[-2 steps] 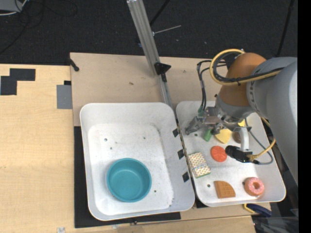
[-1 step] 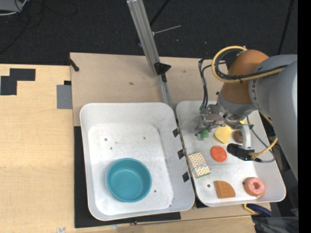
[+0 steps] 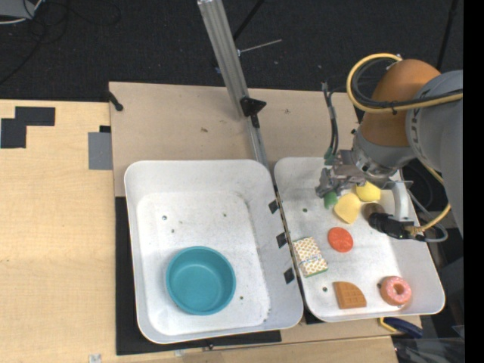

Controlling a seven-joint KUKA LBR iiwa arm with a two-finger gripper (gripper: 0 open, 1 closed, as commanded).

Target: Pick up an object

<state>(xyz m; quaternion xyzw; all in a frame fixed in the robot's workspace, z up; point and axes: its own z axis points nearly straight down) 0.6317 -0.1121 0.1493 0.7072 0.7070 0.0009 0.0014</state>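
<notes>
At the right bin's [image 3: 423, 278] far edge, the gripper [image 3: 333, 189] hangs low over a green piece [image 3: 330, 200] beside the yellow wedge [image 3: 347, 209]. Grip state: cannot tell. Likely descending to grasp; nothing visibly held.

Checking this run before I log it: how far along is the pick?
Done: the gripper has reached the right bin and sits low at its far end, beside the green piece and yellow block. In hand: nothing visibly gripped. Left: grasp and lift. The red disc, patterned block, brown wedge and pink donut lie untouched.
</notes>
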